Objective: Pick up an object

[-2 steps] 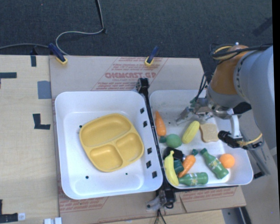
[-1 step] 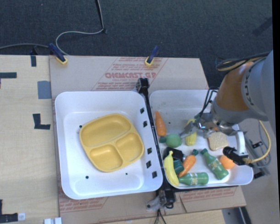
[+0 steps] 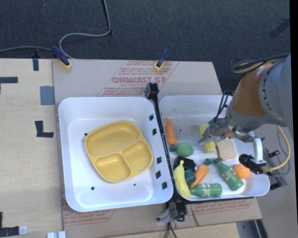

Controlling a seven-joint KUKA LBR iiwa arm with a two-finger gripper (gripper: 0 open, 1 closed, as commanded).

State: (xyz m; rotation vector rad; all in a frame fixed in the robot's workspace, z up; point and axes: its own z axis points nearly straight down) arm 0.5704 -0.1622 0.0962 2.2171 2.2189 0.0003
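Observation:
The right bin (image 3: 187, 107) holds several toy foods. Among them are an orange carrot (image 3: 170, 132), a green round fruit (image 3: 184, 149), a yellow banana (image 3: 180, 178), a smaller carrot (image 3: 200, 174), two green bottles (image 3: 206, 190) (image 3: 229, 175), a tan bread slice (image 3: 226, 149) and an orange ball (image 3: 242, 171). My gripper (image 3: 211, 134) is low in the middle of this bin, directly over a small yellow piece (image 3: 208, 146). That piece shows above and below the gripper, just left of the bread slice. The view does not show whether anything is held.
A yellow three-part plate (image 3: 119, 150) lies in the left bin (image 3: 78, 191). A black divider (image 3: 158, 140) joins the two bins. My grey and orange arm (image 3: 258, 95) crosses the right bin's far right corner. A black object (image 3: 188, 164) sits by the banana.

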